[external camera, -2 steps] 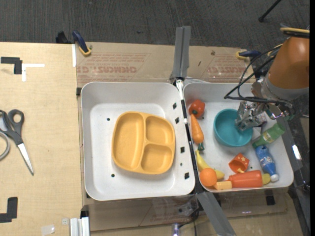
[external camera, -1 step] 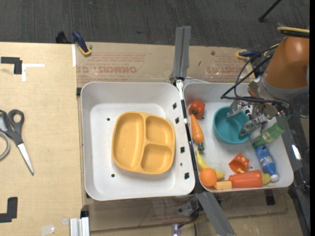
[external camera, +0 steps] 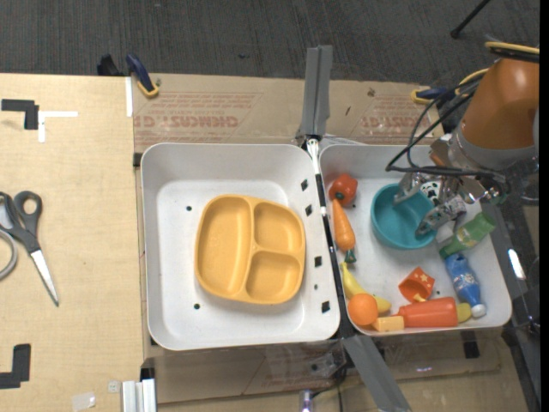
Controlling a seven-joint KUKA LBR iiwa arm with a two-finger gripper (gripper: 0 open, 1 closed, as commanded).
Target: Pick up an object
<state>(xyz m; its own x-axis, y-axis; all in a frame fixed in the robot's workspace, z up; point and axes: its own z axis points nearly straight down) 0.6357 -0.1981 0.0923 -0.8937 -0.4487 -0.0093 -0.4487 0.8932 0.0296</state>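
**Hovering over the teal bowl**

Spread apart, holding nothing, the gripper (external camera: 425,209) hangs above the teal bowl (external camera: 396,221) in the right bin (external camera: 497,269), among a carrot (external camera: 343,227), orange (external camera: 362,308) and blue bottle (external camera: 464,283). The left bin (external camera: 163,230) holds a yellow divided plate (external camera: 250,249).

The arm (external camera: 506,101) enters from the right side of the camera view, its orange band showing as a broad rounded shape near the upper right corner. Below the band the grey wrist (external camera: 480,148) points down and leftward, with dark cables looping off it. The gripper (external camera: 423,211) hangs at its end, its 2 metal fingers (external camera: 405,196) spread apart, nothing between them.
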